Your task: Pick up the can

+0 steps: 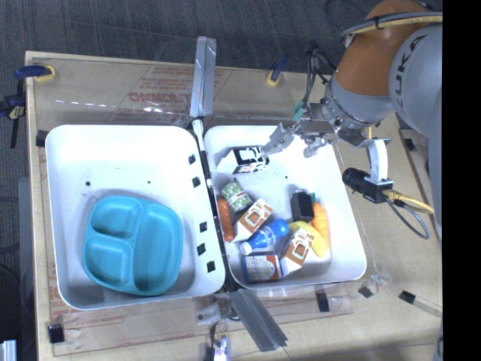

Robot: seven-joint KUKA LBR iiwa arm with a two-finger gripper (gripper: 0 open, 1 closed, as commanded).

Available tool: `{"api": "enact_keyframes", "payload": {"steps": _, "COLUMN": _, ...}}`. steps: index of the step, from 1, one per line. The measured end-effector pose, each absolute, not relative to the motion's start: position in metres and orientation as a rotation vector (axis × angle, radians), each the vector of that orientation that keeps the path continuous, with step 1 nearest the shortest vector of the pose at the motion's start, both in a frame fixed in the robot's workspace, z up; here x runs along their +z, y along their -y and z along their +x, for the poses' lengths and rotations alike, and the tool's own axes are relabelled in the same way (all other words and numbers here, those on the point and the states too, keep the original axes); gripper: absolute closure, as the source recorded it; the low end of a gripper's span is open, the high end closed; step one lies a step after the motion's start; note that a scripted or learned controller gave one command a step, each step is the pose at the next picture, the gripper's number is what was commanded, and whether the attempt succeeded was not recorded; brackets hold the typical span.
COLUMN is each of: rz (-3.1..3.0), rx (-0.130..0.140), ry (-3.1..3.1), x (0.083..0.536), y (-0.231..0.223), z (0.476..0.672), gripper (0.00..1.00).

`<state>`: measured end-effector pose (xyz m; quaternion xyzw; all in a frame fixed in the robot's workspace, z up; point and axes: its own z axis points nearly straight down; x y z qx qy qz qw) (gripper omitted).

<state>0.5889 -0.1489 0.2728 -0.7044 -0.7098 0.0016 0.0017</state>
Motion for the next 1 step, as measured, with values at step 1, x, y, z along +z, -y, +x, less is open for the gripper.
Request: {"api": "enact_keyframes", "payload": {"steps": 1, "rz": -2.253, "rx": 0.007, "ry": 2.184, "x": 0.1560, "y": 0.1024, "z": 0.5791, "gripper": 0.00}}
